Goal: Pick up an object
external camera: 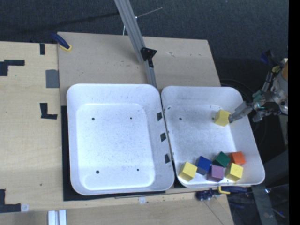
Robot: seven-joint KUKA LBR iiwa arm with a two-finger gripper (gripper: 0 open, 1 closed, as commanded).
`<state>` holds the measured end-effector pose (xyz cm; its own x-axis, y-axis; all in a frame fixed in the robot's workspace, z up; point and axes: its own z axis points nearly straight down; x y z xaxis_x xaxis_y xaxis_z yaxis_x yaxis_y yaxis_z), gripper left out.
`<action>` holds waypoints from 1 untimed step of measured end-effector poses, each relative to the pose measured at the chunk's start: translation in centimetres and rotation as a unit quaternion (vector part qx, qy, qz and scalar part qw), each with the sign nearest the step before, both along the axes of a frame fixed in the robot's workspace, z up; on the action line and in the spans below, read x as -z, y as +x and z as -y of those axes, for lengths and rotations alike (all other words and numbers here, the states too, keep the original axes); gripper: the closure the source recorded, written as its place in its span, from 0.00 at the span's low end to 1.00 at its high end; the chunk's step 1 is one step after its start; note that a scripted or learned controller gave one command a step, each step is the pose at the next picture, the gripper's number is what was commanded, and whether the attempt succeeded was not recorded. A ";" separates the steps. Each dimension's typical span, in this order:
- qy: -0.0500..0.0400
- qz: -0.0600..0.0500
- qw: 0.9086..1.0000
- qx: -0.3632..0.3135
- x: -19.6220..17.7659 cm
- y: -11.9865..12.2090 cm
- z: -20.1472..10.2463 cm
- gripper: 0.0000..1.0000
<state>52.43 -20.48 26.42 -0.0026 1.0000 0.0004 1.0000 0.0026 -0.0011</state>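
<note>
A yellow cube (221, 117) sits at the tips of my gripper (229, 116), in the upper right part of the right bin (197, 97). The grey fingers (240, 111) slant in from the right and close on the cube's right side. Whether the cube rests on the bin floor or hangs just above it cannot be told. A cluster of cubes lies along the front edge of the same bin: yellow (188, 170), blue (204, 164), purple (217, 172), green (222, 159), orange (238, 158) and another yellow (235, 172).
The left bin (75, 125) stands beside the right one. A grey metal pole (133, 27) slants over the bench from the top down to the gap between the bins. The arm's wrist (274, 100) hangs past the right bin's rim.
</note>
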 end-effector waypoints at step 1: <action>0.000 0.000 1.000 0.000 0.0 0.0 0.0 0.00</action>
